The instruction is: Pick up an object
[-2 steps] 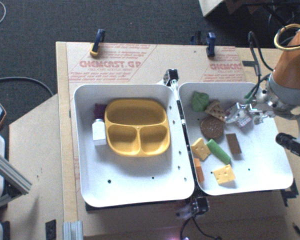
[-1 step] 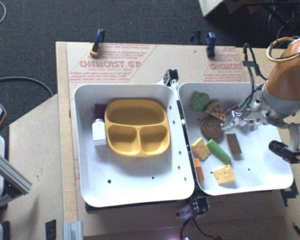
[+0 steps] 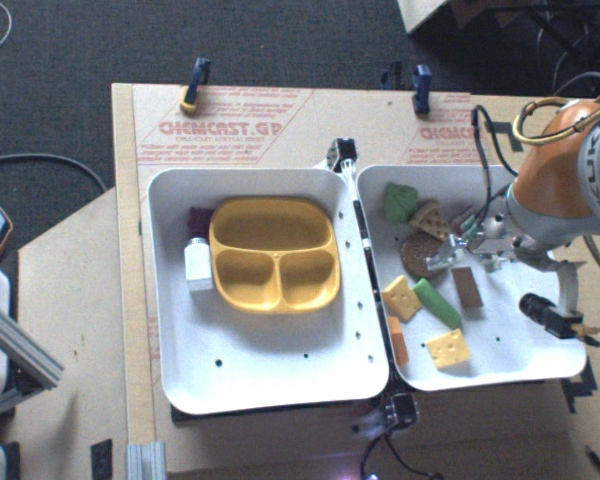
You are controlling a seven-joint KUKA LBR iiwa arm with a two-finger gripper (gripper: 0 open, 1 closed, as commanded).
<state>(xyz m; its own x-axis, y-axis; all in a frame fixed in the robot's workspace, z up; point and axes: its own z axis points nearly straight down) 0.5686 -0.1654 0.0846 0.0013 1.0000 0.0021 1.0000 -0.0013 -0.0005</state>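
The pincer [image 3: 458,251] is held low in the right white bin [image 3: 540,363], just above the round brown cookie [image 3: 416,256]. Its grip cannot be told. Next, it should be lowered and closed.

A grey arm [image 3: 550,208] with an orange band [image 3: 570,118], looped cables and a metallic end effector [image 3: 458,253].

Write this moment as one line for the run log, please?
arm: over right bin | gripper: low among toy food, beside brown round piece | held: nothing seen | left bin: yellow divided tray, small white bottle
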